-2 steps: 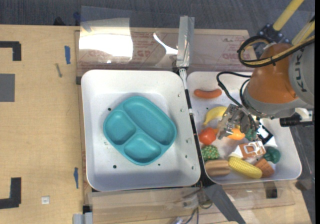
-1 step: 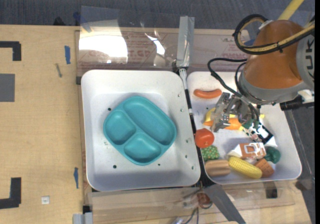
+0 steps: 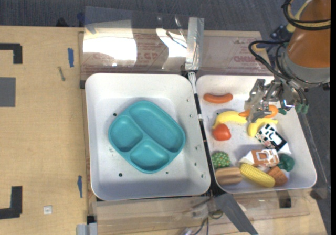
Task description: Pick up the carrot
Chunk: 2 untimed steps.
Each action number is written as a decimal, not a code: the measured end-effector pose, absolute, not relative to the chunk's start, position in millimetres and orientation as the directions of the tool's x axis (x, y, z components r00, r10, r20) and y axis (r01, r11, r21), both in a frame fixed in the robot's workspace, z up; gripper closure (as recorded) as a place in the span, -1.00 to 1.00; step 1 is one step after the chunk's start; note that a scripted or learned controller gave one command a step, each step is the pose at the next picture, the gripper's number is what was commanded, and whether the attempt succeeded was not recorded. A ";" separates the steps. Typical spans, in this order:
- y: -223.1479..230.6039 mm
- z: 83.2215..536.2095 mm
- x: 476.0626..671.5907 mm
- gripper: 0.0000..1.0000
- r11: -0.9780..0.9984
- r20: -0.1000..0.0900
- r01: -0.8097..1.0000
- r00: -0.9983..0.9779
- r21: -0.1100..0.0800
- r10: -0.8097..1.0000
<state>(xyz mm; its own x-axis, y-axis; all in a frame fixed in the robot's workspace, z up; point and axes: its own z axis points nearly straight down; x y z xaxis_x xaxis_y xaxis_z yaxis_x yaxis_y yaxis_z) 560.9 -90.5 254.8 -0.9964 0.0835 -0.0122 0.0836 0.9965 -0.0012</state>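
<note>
1. In the right bin, near 2 o'clock, the gripper hangs low over the toys.
2. A small orange thing, the carrot, sits right at the fingertips. Whether the fingers are shut on it or open around it cannot be told.
3. A banana lies just at 9 o'clock from the gripper, and a red tomato is just below the banana.
4. A hot dog lies at 11 o'clock in that bin.
5. A black and white cow is just at 6 o'clock from the carrot.
6. At 6 o'clock in the bin lie a corn cob, a bun and a green broccoli, all close together.
7. The left bin holds a teal plate in its middle.
</note>
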 end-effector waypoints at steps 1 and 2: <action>-177.0 168.9 554.0 1.00 0.998 0.002 -0.055 -0.998 0.001 -0.055; -111.0 164.9 562.7 1.00 0.947 0.000 0.322 -0.947 0.002 0.322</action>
